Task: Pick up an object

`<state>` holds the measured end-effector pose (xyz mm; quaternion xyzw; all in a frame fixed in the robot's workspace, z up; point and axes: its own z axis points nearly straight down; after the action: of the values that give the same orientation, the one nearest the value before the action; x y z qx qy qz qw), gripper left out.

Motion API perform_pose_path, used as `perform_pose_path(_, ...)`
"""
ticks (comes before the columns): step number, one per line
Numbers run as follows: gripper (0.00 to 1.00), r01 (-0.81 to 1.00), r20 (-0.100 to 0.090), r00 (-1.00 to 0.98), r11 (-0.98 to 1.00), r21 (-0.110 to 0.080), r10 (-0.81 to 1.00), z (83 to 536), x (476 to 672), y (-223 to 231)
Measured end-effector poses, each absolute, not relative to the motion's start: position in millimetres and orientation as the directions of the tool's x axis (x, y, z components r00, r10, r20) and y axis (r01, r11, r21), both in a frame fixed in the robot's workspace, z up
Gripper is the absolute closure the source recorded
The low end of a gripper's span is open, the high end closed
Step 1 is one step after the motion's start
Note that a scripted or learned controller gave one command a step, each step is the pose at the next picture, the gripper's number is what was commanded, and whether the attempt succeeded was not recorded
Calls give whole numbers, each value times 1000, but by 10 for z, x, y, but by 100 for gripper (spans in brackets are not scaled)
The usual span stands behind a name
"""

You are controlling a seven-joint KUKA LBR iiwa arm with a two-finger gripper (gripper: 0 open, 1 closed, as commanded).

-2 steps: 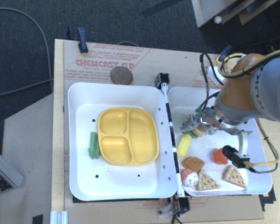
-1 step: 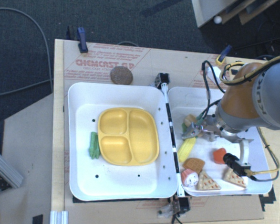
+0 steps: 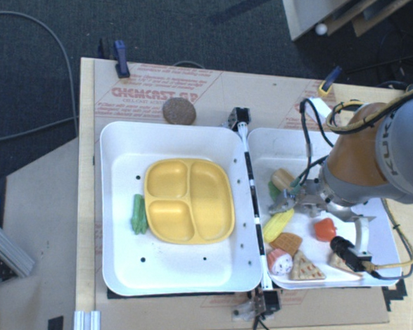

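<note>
Tool [image 3: 294, 196] low over toy corn [image 3: 279, 223], grip unclear

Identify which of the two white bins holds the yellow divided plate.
The left bin: it holds the yellow plate and a green item; the right bin holds small food pieces.
</note>
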<state>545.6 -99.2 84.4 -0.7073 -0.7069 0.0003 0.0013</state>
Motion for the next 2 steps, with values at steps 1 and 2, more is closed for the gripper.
perform_pose_path(1, 0, 1000, 2, 1, -1, -2, 1000, 843, 5160, -915)
perform_pose_path(2, 0, 1000, 1, 1, -1, -2, 1000, 842, 4841, -933)
